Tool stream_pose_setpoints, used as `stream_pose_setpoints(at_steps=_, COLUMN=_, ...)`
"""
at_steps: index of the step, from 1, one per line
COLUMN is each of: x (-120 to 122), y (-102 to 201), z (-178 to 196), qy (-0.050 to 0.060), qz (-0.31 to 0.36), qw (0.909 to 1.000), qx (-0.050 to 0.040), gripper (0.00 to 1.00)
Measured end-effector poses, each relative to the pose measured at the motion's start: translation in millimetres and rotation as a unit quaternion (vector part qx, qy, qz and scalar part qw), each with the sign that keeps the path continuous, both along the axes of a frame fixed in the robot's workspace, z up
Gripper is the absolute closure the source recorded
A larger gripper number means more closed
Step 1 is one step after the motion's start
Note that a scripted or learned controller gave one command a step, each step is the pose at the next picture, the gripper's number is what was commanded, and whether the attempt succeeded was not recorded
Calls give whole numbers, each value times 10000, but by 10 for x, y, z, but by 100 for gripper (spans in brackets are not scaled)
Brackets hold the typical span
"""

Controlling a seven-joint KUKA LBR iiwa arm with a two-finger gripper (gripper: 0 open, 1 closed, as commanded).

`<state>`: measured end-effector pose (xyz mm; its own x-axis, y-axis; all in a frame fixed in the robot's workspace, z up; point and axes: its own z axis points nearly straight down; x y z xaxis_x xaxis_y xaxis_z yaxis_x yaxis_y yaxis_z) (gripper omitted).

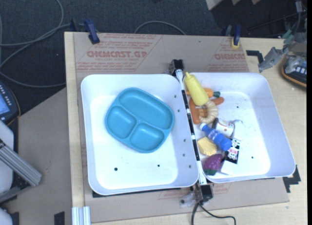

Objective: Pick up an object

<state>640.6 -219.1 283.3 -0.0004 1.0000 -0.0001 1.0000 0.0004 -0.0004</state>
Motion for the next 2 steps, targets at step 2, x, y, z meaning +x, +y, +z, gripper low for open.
stream_pose_setpoints(at_steps=2, x=205, y=1180, z=-1326, qy=-24, qz=40, qw=10000, qx=3, gripper=0)
